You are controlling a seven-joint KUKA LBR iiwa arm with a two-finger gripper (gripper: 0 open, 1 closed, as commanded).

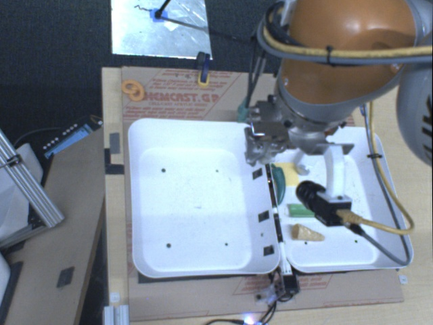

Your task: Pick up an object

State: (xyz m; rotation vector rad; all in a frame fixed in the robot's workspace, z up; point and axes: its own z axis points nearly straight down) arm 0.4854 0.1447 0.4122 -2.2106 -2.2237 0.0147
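The arm's fingers [260, 156] hang over the right-hand shallow white bin [362, 249]; whether they're apart, I cannot tell. Beside them lie a yellow block [291, 175], green bar [300, 210] and tan wedge [308, 233]. Still approaching, I'd say; next, descend squarely on one.

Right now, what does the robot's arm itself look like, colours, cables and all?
The arm ends in a big rounded orange shell over a grey collar, with yellow and black cables looped around it. Below sits a metal tool of silvery parts. A black cylindrical fitting trails a yellow cable.
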